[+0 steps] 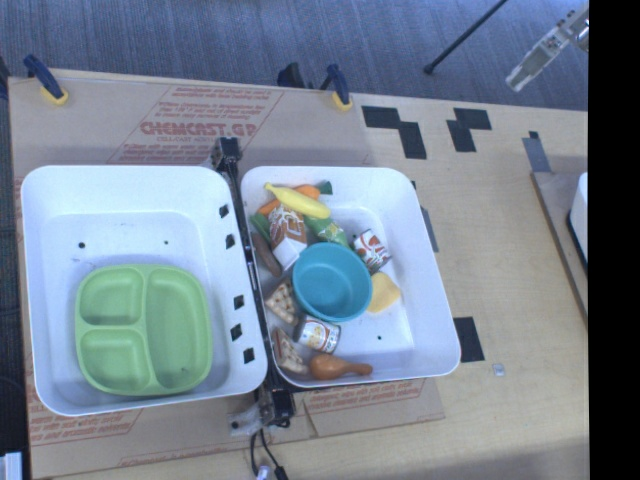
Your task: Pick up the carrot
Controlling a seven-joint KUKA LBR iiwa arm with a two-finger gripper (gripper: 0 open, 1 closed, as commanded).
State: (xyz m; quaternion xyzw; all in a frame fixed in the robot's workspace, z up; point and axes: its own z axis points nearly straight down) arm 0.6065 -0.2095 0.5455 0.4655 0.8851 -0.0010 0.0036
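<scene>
The gripper point(546, 56), whose opening I cannot tell, hangs well apart from the carrot point(306, 192), which lies crosswise under the banana point(297, 202) at the right bin's point(430, 298) far-left end.

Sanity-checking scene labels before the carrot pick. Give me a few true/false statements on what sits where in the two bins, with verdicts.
1. The green divided plate lies in the left bin. True.
2. The blue bowl sits in the left bin. False: it is in the right bin, among the other items.
3. The banana lies near the far end of the right bin. True.
4. The carrot rests on the green divided plate. False: what looks like the carrot is an orange piece at the far end of the right bin, partly hidden behind the banana.
5. A brown drumstick-shaped item lies at the near edge of the right bin. True.
</scene>
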